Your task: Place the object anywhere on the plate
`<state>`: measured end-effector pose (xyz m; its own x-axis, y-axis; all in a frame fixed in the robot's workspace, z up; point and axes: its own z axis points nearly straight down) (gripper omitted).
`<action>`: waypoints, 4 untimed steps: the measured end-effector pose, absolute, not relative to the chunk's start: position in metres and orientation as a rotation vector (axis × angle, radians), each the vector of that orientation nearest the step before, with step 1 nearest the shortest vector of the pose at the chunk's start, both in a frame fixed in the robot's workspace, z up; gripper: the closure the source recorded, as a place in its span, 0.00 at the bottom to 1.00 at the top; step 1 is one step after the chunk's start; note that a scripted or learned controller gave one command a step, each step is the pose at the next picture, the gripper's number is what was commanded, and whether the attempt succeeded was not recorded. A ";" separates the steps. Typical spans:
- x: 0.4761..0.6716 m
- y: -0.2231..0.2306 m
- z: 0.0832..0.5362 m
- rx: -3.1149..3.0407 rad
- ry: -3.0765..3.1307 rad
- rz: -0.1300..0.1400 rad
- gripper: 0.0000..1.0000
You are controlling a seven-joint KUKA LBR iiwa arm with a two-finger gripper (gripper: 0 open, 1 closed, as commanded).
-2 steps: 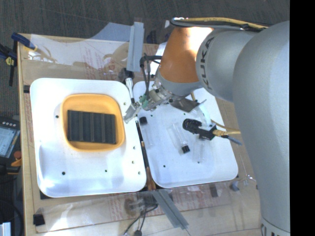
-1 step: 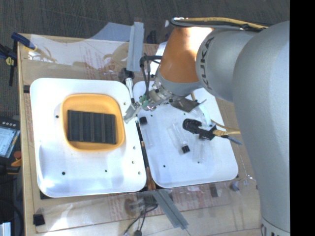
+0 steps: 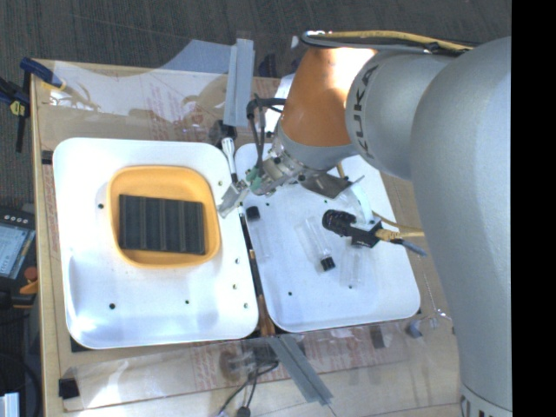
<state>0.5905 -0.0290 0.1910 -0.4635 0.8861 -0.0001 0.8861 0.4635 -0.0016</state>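
- Left bin [image 3: 87, 302]: plate [image 3: 165, 179] in the middle, a little toward the back edge.
- Slab [image 3: 165, 224] lies on the plate.
- Right bin [image 3: 347, 313]: block [image 3: 327, 263] near its middle.

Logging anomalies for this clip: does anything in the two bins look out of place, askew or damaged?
Nothing looks spilled or broken. The black ridged rectangular slab lies flat on the yellow plate in the left white bin. One oddity: the gripper sits at the divide between the bins.
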 end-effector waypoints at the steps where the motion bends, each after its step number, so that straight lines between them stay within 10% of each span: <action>1: 0.590 -0.029 0.191 -1.627 -2.687 0.002 0.00; 4: 0.590 -0.029 0.191 -1.627 -2.687 0.002 0.00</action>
<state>0.5905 -0.0290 0.1910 -0.4635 0.8861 -0.0001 0.8861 0.4635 -0.0016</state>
